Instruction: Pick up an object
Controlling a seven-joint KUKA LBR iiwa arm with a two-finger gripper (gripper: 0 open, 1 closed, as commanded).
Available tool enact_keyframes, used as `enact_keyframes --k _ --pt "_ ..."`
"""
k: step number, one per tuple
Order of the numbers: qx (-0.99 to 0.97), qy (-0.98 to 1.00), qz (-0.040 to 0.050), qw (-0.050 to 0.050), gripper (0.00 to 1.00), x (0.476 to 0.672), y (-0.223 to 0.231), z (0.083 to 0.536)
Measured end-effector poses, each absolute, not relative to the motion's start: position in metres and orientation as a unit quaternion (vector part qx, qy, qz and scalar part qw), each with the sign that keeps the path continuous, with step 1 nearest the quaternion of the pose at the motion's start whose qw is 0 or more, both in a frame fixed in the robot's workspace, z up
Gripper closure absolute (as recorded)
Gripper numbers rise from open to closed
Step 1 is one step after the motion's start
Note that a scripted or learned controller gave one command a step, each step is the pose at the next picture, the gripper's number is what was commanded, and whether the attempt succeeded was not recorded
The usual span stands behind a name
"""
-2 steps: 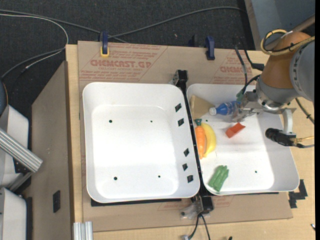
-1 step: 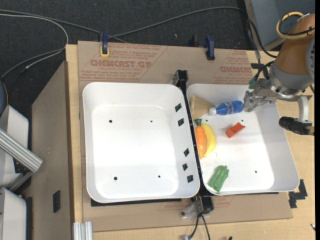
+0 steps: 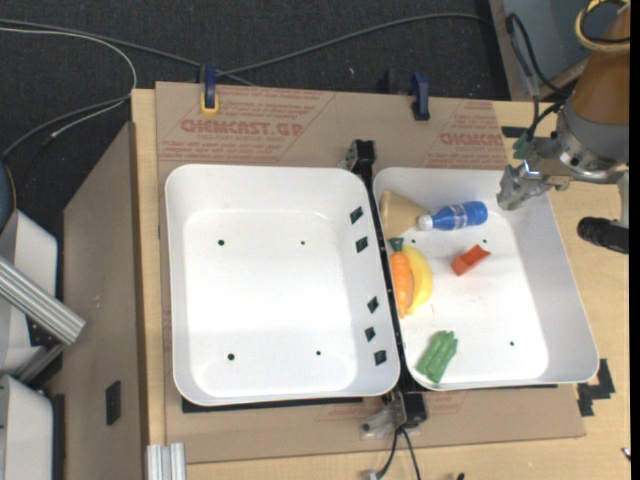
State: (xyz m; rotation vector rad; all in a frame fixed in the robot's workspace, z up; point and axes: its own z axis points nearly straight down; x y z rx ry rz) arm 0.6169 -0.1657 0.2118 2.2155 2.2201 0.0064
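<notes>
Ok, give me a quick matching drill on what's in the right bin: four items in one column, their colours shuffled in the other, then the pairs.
Items:
1. bottle
2. small block
3. leafy toy
4. cone

Colours:
A. green
B. beige
C. blue with a white neck
D. red-orange

Pairs: 1-C, 2-D, 3-A, 4-B.

All four lie in the right bin; the tool hangs over its far right corner, beside the bottle.
</notes>
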Motion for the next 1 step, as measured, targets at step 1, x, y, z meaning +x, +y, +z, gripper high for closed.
enact_keyframes --k 1 --pt "0.706 0.708 0.0020 0.003 1.00 0.6185 -0.1654 0.2530"
